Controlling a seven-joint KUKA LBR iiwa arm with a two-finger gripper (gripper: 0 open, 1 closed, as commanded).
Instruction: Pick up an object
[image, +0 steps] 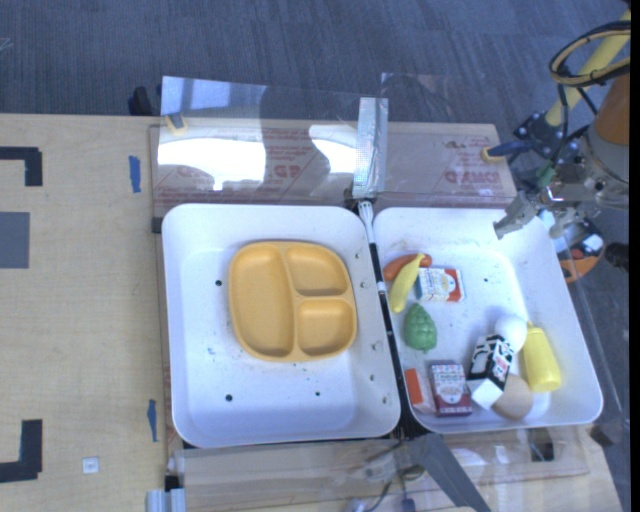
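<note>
Over the right bin's far right corner the gripper hangs high, clear of everything, with nothing between its parts; how far it stands open I cannot tell from this slant. No object has been picked yet, and the candidates all lie in that right bin: a yellow banana lying against a red piece, a small white carton just beside them, a green fruit nearer the middle, and a crowded cluster at the near right, where a yellow bottle and a black-and-white toy touch one another. The left bin holds a yellow divided tray. To do this step well, I would choose the green fruit: it sits apart from its neighbours, so a straight descent centred over it should close cleanly, whereas the cluster risks nudging or a double grab.
</note>
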